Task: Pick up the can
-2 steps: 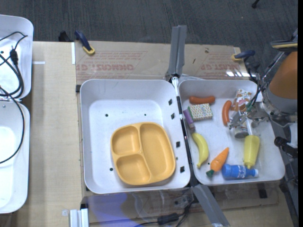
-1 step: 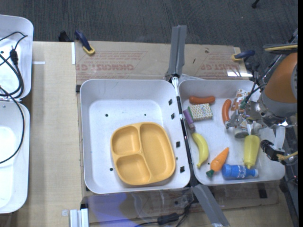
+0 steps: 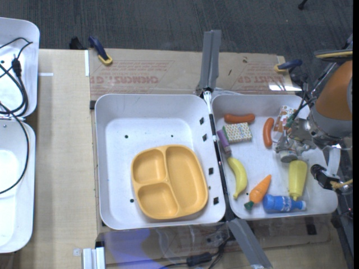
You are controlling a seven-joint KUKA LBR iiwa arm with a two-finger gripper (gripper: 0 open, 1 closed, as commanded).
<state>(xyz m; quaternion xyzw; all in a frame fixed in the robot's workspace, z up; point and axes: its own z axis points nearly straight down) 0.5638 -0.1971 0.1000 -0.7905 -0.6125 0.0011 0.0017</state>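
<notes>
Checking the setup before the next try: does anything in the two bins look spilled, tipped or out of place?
Nothing looks spilled or broken. The yellow plate sits flat in the left bin. In the right bin, the banana, carrot, blue bottle and yellow bottle lie loosely on their sides, apart from each other.

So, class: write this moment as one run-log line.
task: pick can | gripper: right bin, over can | tray: left bin

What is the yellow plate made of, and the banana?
The yellow plate, split into three sections, looks like smooth matte plastic: even colour, rounded moulded edges. The banana is probably a plastic toy too, since its skin looks uniformly yellow and slightly glossy, though I can't be sure.
</notes>
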